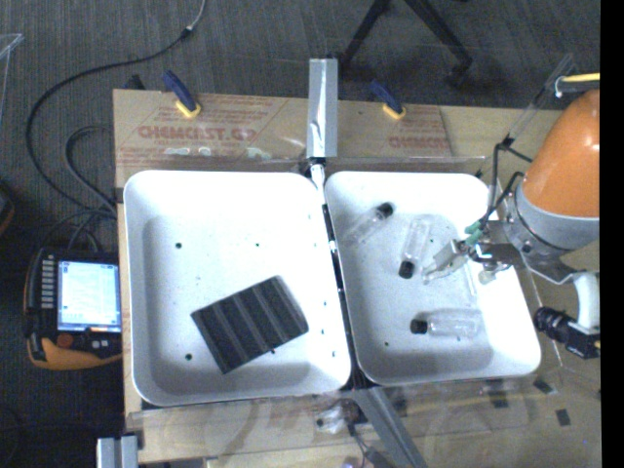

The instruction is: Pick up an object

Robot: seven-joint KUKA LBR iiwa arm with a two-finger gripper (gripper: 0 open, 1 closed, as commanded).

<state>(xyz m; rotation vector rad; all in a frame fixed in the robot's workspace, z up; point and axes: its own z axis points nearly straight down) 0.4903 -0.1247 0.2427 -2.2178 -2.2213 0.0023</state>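
Observation:
Three clear plastic vials with black caps lie in the right bin. One vial is at the bin's back left, another vial lies near the middle, and a third vial rests toward the front. My gripper hangs over the middle of the right bin, just right of the middle vial and above the front one. The grey arm with its orange band comes in from the right. A black ribbed block lies flat in the left bin.
A metal divider post stands behind the seam between the bins. Blue and yellow clamps hold the cardboard at the back. A handheld pendant sits on the floor to the left.

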